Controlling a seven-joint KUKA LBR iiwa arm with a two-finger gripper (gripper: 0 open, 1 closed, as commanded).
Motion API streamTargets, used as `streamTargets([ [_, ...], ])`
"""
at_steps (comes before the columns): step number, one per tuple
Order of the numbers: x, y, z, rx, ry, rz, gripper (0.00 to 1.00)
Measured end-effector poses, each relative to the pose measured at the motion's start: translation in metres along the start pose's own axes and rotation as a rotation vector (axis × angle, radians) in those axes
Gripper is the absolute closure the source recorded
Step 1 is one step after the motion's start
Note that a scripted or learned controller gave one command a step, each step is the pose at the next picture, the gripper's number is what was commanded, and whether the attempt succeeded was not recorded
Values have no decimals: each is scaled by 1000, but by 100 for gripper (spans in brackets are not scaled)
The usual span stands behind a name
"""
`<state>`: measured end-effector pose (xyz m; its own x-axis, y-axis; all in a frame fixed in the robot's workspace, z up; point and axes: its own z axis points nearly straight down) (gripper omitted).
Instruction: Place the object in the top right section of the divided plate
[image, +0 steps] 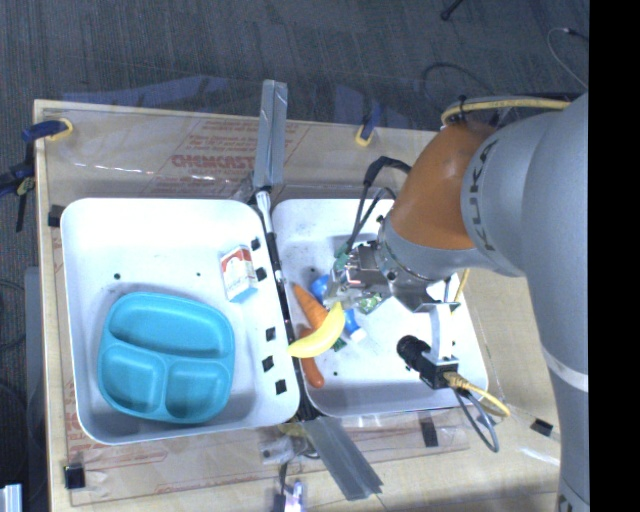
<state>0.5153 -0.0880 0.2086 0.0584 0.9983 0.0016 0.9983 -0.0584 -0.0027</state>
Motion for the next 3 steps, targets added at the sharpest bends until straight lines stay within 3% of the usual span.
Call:
streamTargets([
  [1,97,79,-23,1,-1,22,100],
  [2,-2,102,-39,1,-1,576,100],
  [3,99,135,-27,1,-1,586,100],
])
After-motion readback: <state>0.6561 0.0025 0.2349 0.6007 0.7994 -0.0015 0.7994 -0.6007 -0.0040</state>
